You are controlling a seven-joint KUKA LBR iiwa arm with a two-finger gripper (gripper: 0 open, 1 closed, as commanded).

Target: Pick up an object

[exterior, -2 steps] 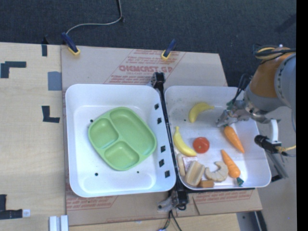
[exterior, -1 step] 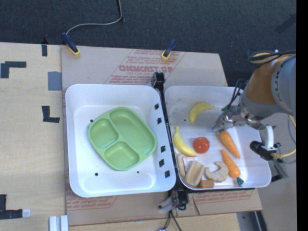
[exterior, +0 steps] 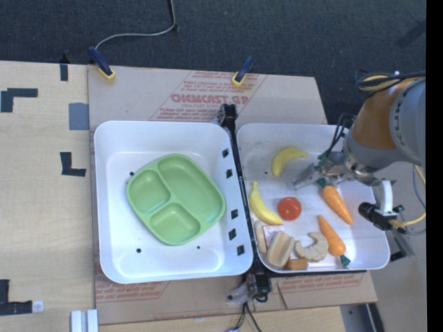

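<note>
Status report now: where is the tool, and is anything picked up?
Tool low in right bin, nothing gripped. Nearest: upper banana, carrot. Tomato close below.

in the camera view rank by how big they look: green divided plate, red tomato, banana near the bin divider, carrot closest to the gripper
Largest to smallest:
1. green divided plate, by far
2. banana near the divider and carrot by the gripper: too alike to rank
3. red tomato
</note>
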